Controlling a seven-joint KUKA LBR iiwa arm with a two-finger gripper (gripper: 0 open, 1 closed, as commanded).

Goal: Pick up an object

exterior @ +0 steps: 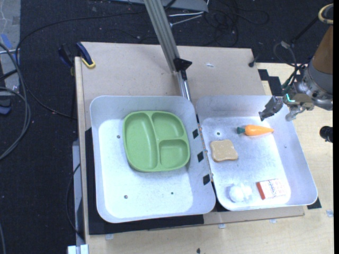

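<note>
From my seat, the gripper (280, 108) hangs over the far rim of the right bin (296, 157), jaws spread apart and holding nothing. The nearest thing to it is the carrot (255, 130), lying on its side just below the fingers, green end pointing toward the left bin (106, 194). It looks like a light plastic toy, hard and smooth, so I expect it to roll or squirt out if pinched near the tapered tip; I would close across the thick middle, square to its length. The bread slice (224, 151) lies flat and looks harder to get under. The small box (273, 189) and white ball (239, 193) sit at the near edge.
</note>
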